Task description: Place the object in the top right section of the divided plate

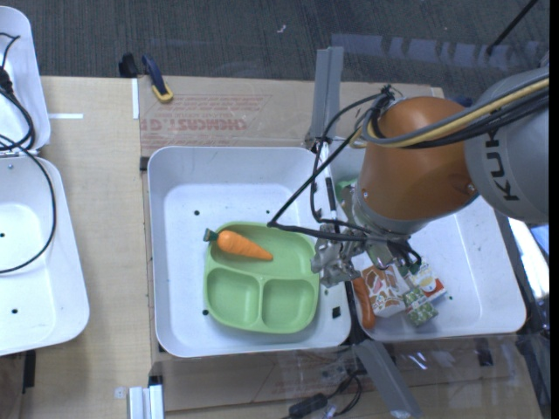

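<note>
Orange plastic carrot [244, 245] is lying in the far section of the green divided plate [260, 304] in the left white bin [175, 234], suggesting delivery, while the gripper [336, 264], grip state unreadable, is hovering beside the plate's right rim.

wooden bench [96, 147] bears two white bins [170, 234] (side by side)

Orange carrot [244, 245] lying across green divided plate [262, 304], upper section

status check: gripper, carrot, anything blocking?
Gripper low at the plate's right edge, nothing seen between fingers. Carrot lies in green divided plate, top section. Snack packets in right bin, clear of plate.
</note>
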Controlling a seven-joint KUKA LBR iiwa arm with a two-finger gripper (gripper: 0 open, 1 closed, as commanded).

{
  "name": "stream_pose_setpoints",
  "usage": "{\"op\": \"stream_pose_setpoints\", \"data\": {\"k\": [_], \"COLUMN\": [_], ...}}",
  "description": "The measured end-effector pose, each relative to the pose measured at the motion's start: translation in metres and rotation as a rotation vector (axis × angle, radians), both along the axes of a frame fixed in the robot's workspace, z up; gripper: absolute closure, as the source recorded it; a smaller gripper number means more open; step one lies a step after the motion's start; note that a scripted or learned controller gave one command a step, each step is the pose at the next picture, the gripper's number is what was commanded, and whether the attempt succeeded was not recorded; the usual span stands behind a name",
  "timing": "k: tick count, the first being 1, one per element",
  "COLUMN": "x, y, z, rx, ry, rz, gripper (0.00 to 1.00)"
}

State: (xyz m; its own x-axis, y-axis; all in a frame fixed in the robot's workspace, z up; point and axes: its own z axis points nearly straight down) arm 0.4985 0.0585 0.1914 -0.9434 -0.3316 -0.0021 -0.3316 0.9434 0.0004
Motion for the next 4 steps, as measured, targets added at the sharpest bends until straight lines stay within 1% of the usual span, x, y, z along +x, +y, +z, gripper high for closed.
{"op": "stream_pose_setpoints", "data": {"k": [1, 2, 3, 4], "x": [0.021, -0.003, 0.036, 0.022], "y": [0.101, 0.019, -0.003, -0.034], "z": [-0.051, 0.000, 0.204, 0.042], "rx": [0.000, 0.000, 0.000, 0.000], "ry": [0.001, -0.001, -0.003, 0.001], "rz": [0.083, 0.325, 0.314, 0.297], "gripper": [1.00, 1.00, 1.00, 1.00]}}
